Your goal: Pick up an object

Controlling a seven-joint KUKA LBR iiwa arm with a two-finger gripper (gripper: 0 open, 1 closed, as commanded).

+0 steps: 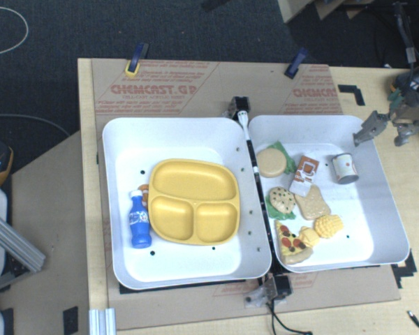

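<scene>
Overhead, the metal hand point(385, 126) hangs spread over the right bin's point(384, 208) rim, near a small shiny cylindrical can point(343, 167).

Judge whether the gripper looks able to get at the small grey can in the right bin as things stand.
Probably yes: the can lies apart from the other food items, and the gripper sits just beyond the right bin's corner with nothing between them.

yellow tray point(193, 201), blue bottle point(139, 222), perhaps silver can point(343, 167)

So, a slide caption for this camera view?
Open gripper hovers at the right bin's far edge, toy food inside; yellow tray in left bin.
</scene>
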